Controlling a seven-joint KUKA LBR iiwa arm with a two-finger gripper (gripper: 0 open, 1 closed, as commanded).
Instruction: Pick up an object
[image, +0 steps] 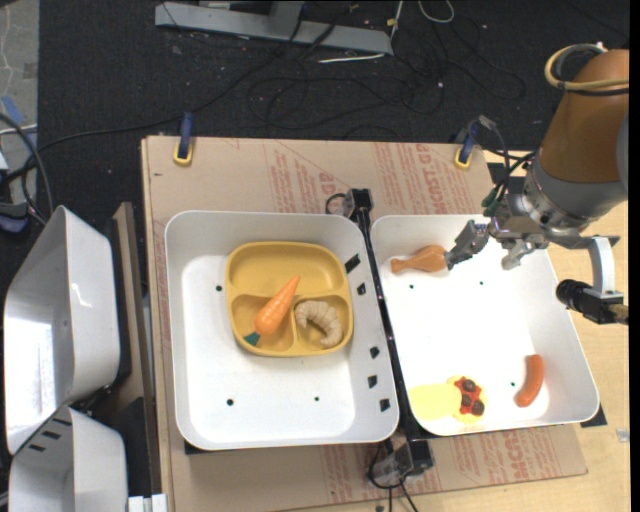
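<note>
A brown chicken drumstick (421, 262) lies at the back left of the right bin (500, 320). My gripper (490, 251) hangs over the back of that bin, just right of the drumstick. It is open, with nothing between its fingers. Its left finger (463, 247) is close to the drumstick's thick end; I cannot tell if they touch. An orange sausage (530, 381) lies near the bin's front right corner. A yellow slice with red and dark toppings (452, 398) rests at the front edge.
The left bin (200, 330) holds a yellow divided plate (250, 262) with a toy carrot (277, 306) and a pale shrimp (322, 321) on it. A black divider (372, 290) runs between the bins. White tubs (55, 310) stand at the far left.
</note>
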